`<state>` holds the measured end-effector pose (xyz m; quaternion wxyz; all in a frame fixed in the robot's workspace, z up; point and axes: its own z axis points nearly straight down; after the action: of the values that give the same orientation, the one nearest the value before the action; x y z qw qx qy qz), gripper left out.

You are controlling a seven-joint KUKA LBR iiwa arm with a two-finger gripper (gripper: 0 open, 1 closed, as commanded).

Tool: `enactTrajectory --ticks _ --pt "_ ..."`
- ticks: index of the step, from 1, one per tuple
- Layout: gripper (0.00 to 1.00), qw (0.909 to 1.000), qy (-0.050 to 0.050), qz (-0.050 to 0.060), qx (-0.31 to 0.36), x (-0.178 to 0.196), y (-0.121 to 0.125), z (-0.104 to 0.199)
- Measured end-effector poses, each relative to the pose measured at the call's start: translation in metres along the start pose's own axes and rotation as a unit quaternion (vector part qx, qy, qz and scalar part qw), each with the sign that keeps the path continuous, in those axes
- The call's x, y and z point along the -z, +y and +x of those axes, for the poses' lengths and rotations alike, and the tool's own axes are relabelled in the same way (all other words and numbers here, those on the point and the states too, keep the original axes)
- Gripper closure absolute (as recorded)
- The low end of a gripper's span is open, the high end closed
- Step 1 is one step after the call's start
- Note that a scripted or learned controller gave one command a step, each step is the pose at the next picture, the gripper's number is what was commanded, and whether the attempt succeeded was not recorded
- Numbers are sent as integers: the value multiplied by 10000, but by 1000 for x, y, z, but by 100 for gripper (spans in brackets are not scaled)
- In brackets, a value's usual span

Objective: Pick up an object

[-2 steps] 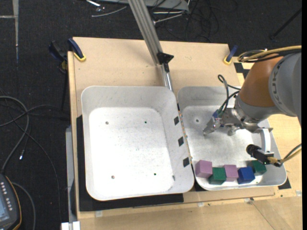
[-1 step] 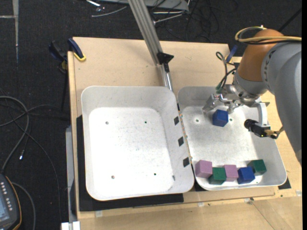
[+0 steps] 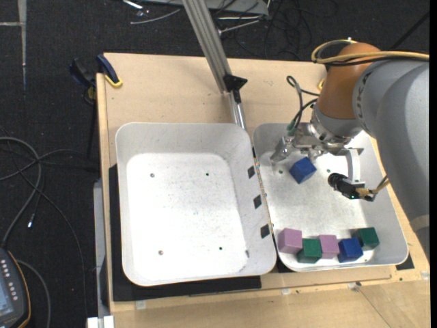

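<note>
The tabletop (image 3: 171, 87) carries two white bins; the right bin (image 3: 382, 217) holds everything. The arm (image 3: 382, 94) hangs over its far edge, its tool (image 3: 300, 157) pinching a blue cube (image 3: 302, 169) lifted off the floor. Along the near edge sit five small blocks (image 3: 328, 244), purple, green, pink, blue, green

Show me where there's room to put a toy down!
The left bin has a wide bare floor. In the right bin, bare floor lies between the blue cube under the tool and the crowded row of cubes along its near wall.
</note>
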<state>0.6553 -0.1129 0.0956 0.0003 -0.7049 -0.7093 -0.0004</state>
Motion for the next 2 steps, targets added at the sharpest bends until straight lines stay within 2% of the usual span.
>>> enactTrajectory --ticks 1,2 --pt "0 10000 -8 5 -35 0 -31 10" --pt "100 10000 -7 -5 -36 10 -30 9"
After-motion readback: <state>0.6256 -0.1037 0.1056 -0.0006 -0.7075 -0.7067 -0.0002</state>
